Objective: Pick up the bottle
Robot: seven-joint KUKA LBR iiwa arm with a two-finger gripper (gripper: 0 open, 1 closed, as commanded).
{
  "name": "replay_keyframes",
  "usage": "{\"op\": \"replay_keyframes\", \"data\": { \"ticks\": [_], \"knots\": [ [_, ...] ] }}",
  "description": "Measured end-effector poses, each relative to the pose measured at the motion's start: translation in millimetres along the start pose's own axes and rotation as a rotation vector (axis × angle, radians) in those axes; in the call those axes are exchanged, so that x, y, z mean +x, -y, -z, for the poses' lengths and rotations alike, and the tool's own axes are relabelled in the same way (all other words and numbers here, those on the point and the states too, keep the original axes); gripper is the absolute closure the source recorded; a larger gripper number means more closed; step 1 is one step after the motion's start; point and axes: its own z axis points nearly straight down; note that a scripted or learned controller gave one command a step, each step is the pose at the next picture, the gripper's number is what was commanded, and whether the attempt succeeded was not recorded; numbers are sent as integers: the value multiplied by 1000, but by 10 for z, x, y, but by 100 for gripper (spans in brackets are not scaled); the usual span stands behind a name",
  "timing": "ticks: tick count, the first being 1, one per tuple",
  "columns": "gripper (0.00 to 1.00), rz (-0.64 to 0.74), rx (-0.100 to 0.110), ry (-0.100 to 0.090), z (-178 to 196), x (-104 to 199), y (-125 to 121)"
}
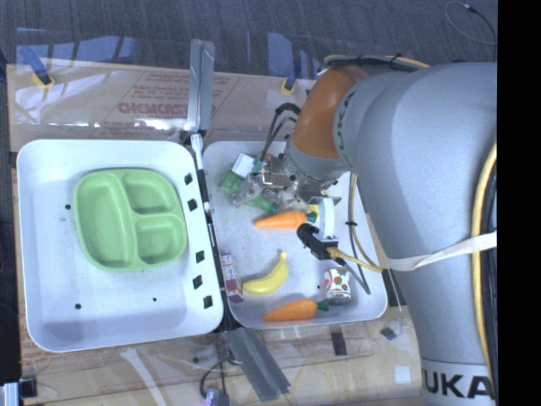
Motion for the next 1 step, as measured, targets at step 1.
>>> {"op": "replay_keyframes", "data": {
  "ticks": [1],
  "knots": [
    [100,3,24,-3,43,2,59]
  ]
}}
